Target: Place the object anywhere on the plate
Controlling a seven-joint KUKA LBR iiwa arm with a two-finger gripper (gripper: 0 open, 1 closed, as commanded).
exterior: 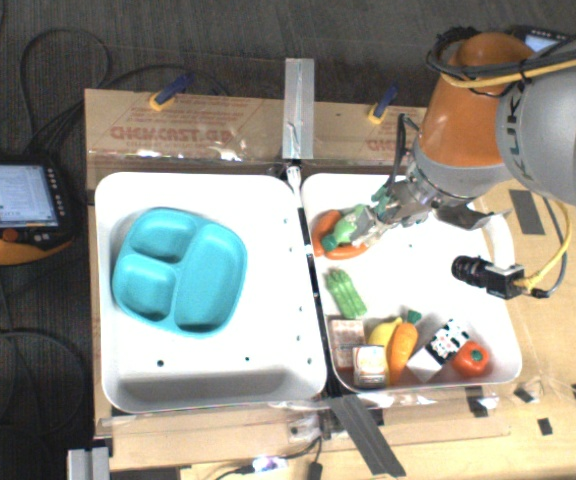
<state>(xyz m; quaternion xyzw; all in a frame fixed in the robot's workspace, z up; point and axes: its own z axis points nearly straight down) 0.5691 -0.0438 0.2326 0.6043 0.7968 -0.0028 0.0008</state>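
End effector (pixel 360 230) grip unclear, over right bin's (pixel 498 268) toys; blue plate (pixel 179 270) in left bin (pixel 118 368).

Blue divided plate (pixel 180 271), left bin (pixel 118 368)

your gripper (pixel 360 230) sits low in the right bin (pixel 438 268), right at the orange carrot toy (pixel 330 238); blue plate (pixel 180 270) lies in the left bin (pixel 128 193).

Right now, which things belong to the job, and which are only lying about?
Job: turquoise three-compartment plastic plate in the left bin; orange-and-green toy carrot at the gripper.
Lying about: green toy vegetable; red toy tomato; black-and-white toy block.
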